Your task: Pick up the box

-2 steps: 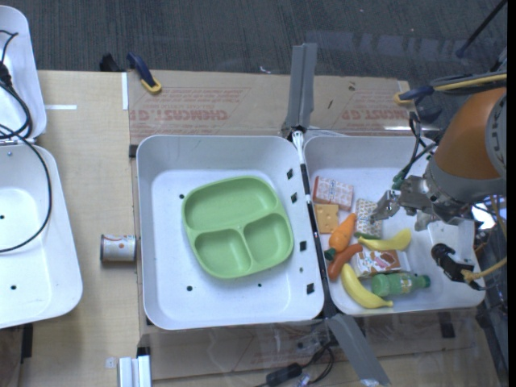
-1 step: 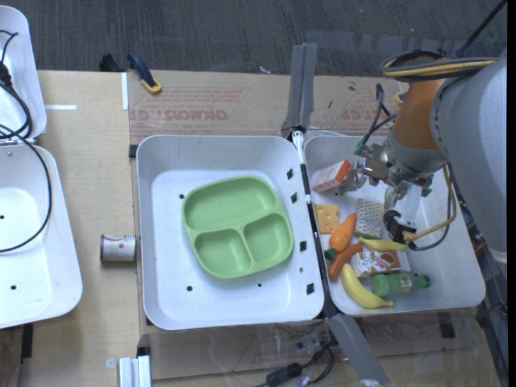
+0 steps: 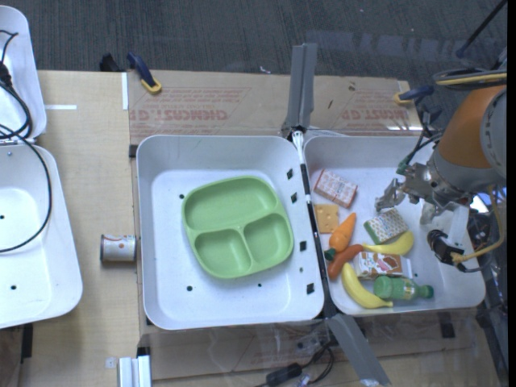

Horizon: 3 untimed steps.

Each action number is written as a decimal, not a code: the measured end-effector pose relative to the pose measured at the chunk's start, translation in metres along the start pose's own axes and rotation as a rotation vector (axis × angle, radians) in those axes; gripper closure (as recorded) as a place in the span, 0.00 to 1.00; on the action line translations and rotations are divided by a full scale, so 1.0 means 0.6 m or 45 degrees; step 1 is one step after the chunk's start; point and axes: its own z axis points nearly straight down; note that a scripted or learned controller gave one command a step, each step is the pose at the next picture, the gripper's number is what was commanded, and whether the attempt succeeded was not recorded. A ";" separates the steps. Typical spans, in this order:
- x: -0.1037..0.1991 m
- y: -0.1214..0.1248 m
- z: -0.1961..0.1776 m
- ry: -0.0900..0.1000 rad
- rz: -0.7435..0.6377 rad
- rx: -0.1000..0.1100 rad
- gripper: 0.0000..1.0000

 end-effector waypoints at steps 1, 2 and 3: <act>0.082 0.048 0.001 0.000 0.066 0.000 0.00; 0.134 0.025 -0.004 -0.018 -0.101 -0.016 0.00; 0.024 0.035 -0.001 -0.001 -0.109 -0.002 0.00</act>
